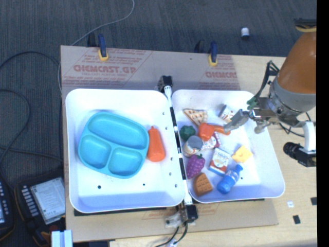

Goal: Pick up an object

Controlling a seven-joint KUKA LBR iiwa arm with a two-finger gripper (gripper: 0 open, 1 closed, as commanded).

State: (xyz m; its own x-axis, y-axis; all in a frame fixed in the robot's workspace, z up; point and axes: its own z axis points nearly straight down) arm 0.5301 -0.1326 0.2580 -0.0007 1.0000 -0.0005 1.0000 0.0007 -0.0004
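Camera view shows the hand [232,121] low over the right bin [267,161]; whether it is spread, I cannot tell. Just beside it lies an orange toy [207,130], probably light, hard and smooth; its thick middle seems the best hold.

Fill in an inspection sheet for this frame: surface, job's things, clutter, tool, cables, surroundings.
Surface: bench bearing left bin and right bin.
Job's things: toy heap in right bin, including grapes, blue bottle, yellow block.
Clutter: blue tray and carrot in left bin.
Tool: tool over right bin; finger state unclear.
Cables: cable on floor.
Surroundings: dark carpet.
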